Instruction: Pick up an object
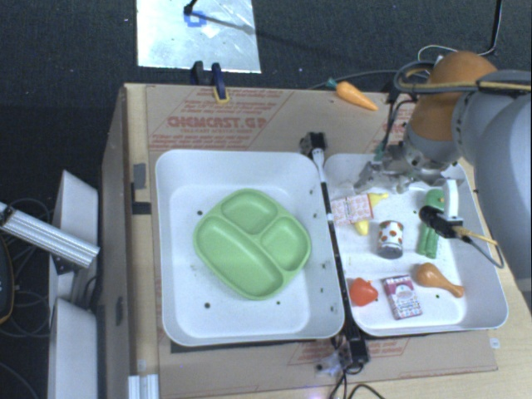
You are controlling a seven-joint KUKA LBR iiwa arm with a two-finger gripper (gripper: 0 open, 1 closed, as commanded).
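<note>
My gripper [376, 177] reaches down into the back left part of the right bin [482, 306]. Just under and in front of it lie a yellow piece [378, 197] and a pink and white packet [350, 209]. Further forward are a small can [390, 238], a second yellow bit [362, 227], a green item [431, 227], a red piece [362, 291], a pink box [401, 297] and a brown drumstick [438, 278]. Nothing shows as lifted off the bin floor.
The left bin [191, 306] holds a green divided plate [252, 243]. An orange carrot [356, 96] lies on the bench behind the right bin. The arm's grey body [499, 140] hangs over the right bin's back right corner.
</note>
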